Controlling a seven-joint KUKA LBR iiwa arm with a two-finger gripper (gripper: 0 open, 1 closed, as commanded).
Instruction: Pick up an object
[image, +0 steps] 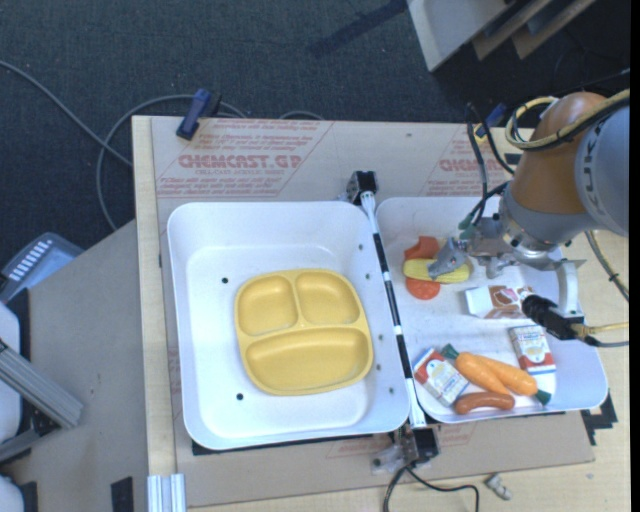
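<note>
Low over right bin; arm bent, jaws at yellow toy.

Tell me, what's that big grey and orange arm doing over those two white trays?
The arm is trying to pick something up. Its gripper is down in the right bin, at a yellow toy beside some red pieces. A carrot, a sausage and small packets lie nearer the front. The left bin holds a yellow divided plate.

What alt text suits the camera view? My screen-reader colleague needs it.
A grey robot arm's gripper reaches down onto yellow and red toy food in the right bin, which also holds a carrot. The left bin holds a yellow divided plate.
</note>
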